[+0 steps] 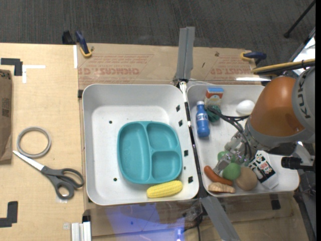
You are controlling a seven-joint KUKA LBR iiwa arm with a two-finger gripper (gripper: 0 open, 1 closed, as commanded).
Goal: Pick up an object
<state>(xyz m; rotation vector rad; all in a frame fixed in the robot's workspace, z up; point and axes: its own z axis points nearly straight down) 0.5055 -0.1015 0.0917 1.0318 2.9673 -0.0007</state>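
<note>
Right bin (288,187): pincer (231,157) above green ball (231,171), carrot (217,175) alongside.

The light is bright and even, and it seems to come from above. The left white bin (95,134) looks very bright, almost washed out along its floor. The teal tray (149,151) in that bin casts only a thin, soft shadow. A blue-purple glow (143,220) shows just below the bin's front edge. The dark carpet (150,9) behind the bin is dimmer. The orange band (278,104) on the arm has a soft shine. The picture is a little soft, and small print on the cardboard (115,70) behind the bin is hard to read.
</note>
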